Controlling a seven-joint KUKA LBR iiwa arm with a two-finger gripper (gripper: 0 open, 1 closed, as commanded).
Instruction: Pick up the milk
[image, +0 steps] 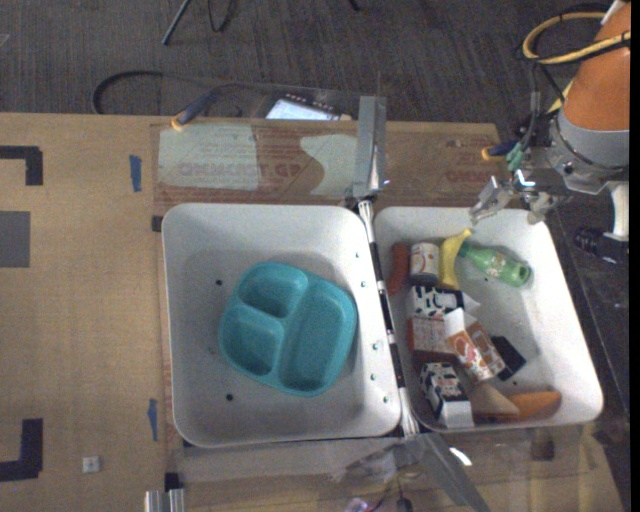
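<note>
A small milk carton (434, 300) with black-and-white cow patches lies in the right bin (560, 310), near its left wall and among other groceries. A second carton (447, 388) with similar patches lies at the bin's front. My gripper (512, 200) hangs over the back rim of the right bin, well behind the first carton and to its right. Its fingers (487, 203) are spread open with nothing between them.
Around the cartons lie a green bottle (497, 266), a yellow banana (455, 247), a can (425, 260), a brown sausage (400, 266), an orange-and-white packet (470, 350) and an orange piece (528, 404). A teal divided plate (290, 328) sits in the left bin (190, 300).
</note>
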